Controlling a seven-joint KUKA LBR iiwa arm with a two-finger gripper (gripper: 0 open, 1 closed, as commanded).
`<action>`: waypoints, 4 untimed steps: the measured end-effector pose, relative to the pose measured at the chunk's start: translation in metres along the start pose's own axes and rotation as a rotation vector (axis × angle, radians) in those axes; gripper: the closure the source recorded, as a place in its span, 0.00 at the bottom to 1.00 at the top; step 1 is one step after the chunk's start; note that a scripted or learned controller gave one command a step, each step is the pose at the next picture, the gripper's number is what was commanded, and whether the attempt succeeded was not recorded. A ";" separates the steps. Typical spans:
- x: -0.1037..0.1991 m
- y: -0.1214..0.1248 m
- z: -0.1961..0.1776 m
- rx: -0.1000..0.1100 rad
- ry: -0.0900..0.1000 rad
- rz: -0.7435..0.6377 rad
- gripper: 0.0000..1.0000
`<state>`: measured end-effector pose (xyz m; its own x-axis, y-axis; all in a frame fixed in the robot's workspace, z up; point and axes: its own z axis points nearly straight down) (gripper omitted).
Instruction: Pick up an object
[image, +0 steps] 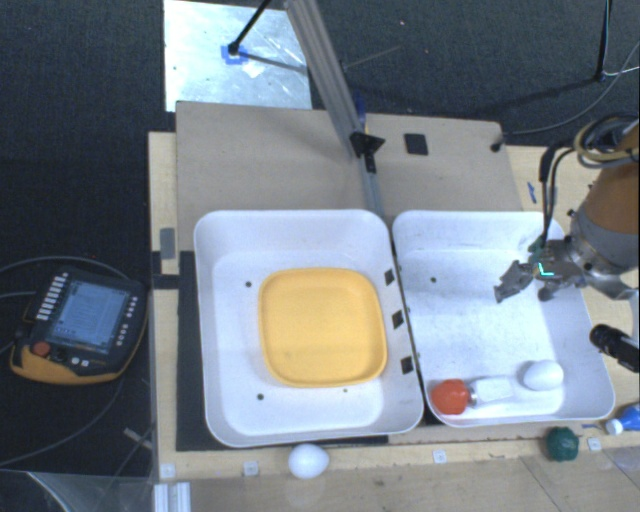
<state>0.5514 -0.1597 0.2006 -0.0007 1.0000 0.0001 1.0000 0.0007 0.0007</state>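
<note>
Your gripper (522, 281) hangs over the upper right part of the right bin (470, 228), fingers spread apart with nothing between them. That open stance fits an approach, not a carry, so I judge the pick as not yet made.

The candidates lie along the bin's near wall, well apart from the gripper: a red ball (450, 396) in the near left corner, a white tube-like piece (493, 390) touching or just beside it, and a white egg-shaped object (543, 376) further right. Pressed against the wall like this, they leave little room for a finger on that side.

The left bin (225, 232) holds a yellow plate (322, 326) lying flat at its middle. Another white egg (308, 461) and a dark green ball (561, 443) rest on the surface outside the bins, probably out of play
</note>
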 end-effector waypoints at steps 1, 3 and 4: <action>0.000 0.000 0.000 0.000 0.000 0.000 0.00; 0.000 0.001 0.104 0.004 0.000 0.001 0.00; 0.000 0.001 0.110 0.000 0.000 0.001 0.00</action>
<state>0.5526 -0.1593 0.0903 0.0000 1.0000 -0.0001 1.0000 0.0000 0.0008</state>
